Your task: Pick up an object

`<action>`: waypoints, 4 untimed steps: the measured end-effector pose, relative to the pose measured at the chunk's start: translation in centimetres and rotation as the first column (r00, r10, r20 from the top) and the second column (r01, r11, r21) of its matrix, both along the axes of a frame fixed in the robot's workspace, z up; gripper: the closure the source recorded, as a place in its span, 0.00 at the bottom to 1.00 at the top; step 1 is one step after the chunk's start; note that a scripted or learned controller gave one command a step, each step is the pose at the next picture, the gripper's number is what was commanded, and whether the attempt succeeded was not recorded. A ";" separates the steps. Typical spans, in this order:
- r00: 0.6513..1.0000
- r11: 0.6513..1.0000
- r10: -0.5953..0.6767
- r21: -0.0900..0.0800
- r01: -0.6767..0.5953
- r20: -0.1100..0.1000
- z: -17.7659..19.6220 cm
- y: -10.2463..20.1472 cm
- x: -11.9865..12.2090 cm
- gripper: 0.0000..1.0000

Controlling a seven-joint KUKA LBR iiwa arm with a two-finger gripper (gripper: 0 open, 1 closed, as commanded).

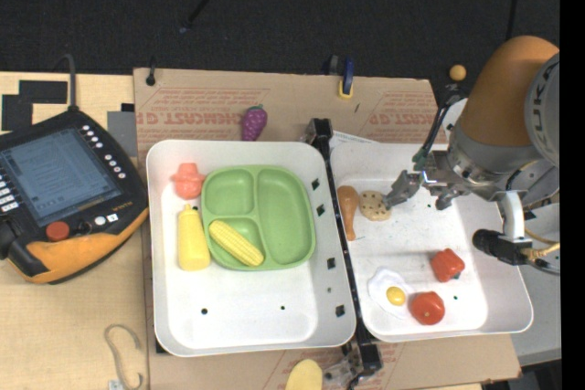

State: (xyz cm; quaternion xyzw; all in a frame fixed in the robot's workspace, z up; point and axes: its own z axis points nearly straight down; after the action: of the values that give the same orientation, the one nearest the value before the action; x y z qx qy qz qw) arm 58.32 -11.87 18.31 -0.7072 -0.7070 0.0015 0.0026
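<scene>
White plastic bins sit side by side on the bench [91,306], keeping loose items within the arm's reach. The end effector [399,190] hangs low over the right bin [512,310]; whether its fingers are spread or closed cannot be told. The cookie [373,205], the likely target, lies just beside the tip, touching the brown drumstick-like piece [348,207]. Nothing is visibly gripped.

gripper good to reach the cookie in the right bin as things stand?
Probably yes. The gripper sits just right of the cookie, with nothing lying between them. The brown drumstick-like piece beside the cookie on its far side might get nudged.
</scene>
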 end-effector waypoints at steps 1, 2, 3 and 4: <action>1.000 1.000 0.001 0.000 -0.001 -0.002 -4.5 0.4 -0.6 0.00; 1.000 1.000 0.001 0.000 -0.001 0.000 -9.9 0.7 -0.7 0.00; 1.000 1.000 -0.005 0.001 0.005 0.001 -8.6 0.5 -0.6 1.00; 1.000 1.000 -0.005 -0.002 0.005 0.007 -2.4 0.0 -0.7 1.00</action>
State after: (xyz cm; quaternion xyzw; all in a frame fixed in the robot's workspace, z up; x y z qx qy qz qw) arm 57.66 -11.83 15.96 -0.7089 -0.7053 -0.0005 -0.0005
